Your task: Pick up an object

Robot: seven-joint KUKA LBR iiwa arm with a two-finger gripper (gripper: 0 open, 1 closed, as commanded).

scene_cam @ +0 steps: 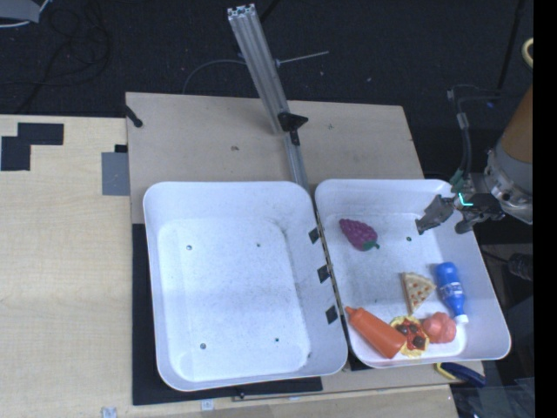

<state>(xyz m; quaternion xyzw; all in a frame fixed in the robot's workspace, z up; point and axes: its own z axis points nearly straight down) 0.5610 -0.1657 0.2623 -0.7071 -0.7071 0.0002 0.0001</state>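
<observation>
My gripper (452, 217) hangs over the right edge of the right bin (383, 190), fingers spread and nothing between them. In that bin lie a purple grape bunch (358, 232) near the middle, a pizza slice (417, 290), a blue bottle (449, 289) just below the gripper, an orange carrot (375, 332), a red and yellow toy (409, 334) and a red piece (439, 327) along the front wall.
The left bin (174, 200) sits beside the right one, joined by black clips (322, 273). A slanted metal rail (265, 72) rises behind the bins. A yellow and blue object (459, 373) lies off the right bin's front corner.
</observation>
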